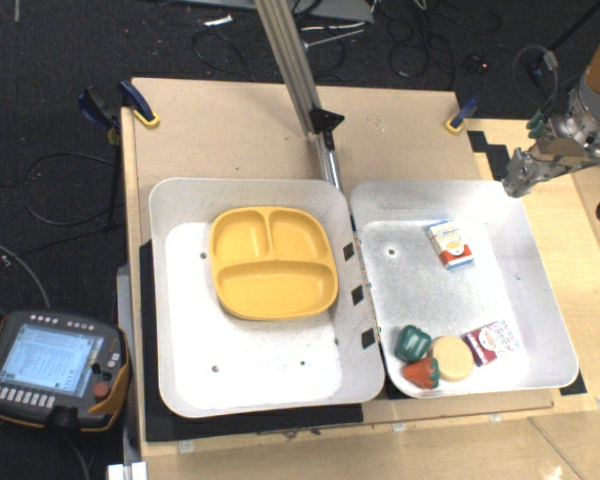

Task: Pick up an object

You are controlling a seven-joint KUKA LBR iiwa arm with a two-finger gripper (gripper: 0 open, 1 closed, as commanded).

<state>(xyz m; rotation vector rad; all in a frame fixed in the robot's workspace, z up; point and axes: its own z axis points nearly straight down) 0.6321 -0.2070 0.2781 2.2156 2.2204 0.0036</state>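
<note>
The metal gripper point(517, 181) hung over the right bin's point(540, 298) smooth white rim, its grip impossible to tell, well apart from the small carton point(450, 243).

- One camera sits above the bench point(230, 118), fixed, looking down at a slant.
- It stands far enough back to take in both bins, left point(180, 368) and right point(540, 298), plus dark floor at the far and left sides.
- The arm point(580, 118) enters from the right.
</note>
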